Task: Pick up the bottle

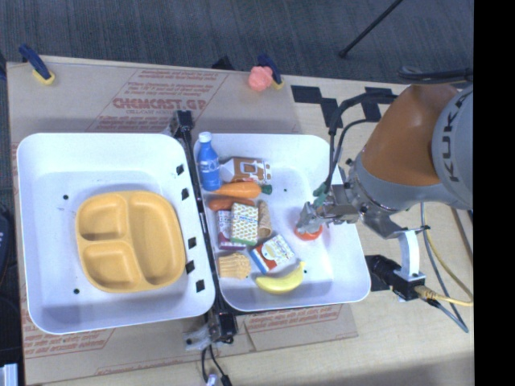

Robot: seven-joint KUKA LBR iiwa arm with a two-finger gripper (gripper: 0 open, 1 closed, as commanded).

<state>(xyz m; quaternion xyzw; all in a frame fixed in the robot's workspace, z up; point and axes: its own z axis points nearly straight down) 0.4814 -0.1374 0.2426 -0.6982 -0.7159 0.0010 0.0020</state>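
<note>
The bottle (208, 162) is small and blue with a white cap. It lies at the top left corner of the right bin (346, 256), against the divider between the bins. My gripper (308, 219) hangs over the right half of that bin, well to the right of the bottle and lower in the view. Its fingers point down at a small orange-red object (307, 232) beneath them. Nothing from the bottle is between the fingers.
The right bin also holds a carrot (236, 190), snack packets (244, 222), a cracker (232, 266), a banana (281, 281) and a small box (252, 170). A yellow divided plate (129, 240) sits in the left bin (40, 183). A pink object (260, 78) lies on the cardboard behind.
</note>
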